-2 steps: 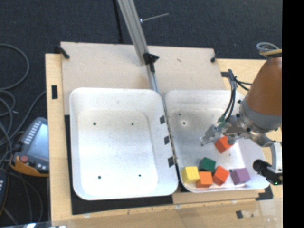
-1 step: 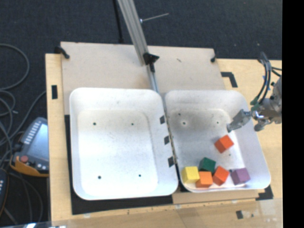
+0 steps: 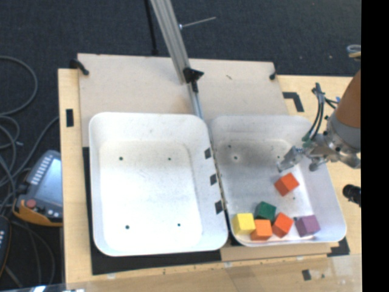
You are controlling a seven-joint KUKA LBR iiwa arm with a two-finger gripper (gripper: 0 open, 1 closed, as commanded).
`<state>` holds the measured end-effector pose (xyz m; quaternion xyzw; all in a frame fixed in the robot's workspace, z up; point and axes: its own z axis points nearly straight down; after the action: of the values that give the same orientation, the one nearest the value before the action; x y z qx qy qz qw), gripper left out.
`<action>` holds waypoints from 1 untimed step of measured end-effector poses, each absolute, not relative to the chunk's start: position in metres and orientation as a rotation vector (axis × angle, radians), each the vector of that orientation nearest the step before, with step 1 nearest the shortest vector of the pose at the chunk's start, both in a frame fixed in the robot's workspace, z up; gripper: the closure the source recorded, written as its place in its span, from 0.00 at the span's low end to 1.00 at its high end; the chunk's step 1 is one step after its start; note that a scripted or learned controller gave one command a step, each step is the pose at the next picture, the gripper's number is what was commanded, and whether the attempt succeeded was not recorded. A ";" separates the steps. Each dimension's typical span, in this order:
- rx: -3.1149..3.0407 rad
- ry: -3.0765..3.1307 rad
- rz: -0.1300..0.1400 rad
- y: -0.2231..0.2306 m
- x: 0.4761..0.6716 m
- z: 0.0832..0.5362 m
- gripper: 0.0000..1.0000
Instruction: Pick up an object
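Six blocks I count in the right bin [image 3: 316, 140] | one orange block [image 3: 287, 184] lies alone mid-bin | yellow [image 3: 245, 222], green [image 3: 265, 210], orange [image 3: 262, 229], red-orange [image 3: 282, 224] and purple [image 3: 307, 225] blocks cluster along the near wall | gripper [image 3: 302, 157] hangs released, fingers spread, just above the lone orange block, grasping nothing | left bin [image 3: 97, 163] beside it.

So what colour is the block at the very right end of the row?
Purple. The block shows clearly in the camera view, in the right bin.

end effector [image 3: 302, 158] above right bin [image 3: 243, 132] | orange block [image 3: 287, 184] just below
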<state>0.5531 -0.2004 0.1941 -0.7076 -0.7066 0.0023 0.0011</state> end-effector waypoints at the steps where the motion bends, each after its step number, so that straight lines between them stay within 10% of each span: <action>1: -2.228 -2.225 -0.001 -0.196 0.556 0.097 0.00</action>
<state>0.5560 -0.1962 0.0972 -0.7076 -0.7066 -0.0002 -0.0035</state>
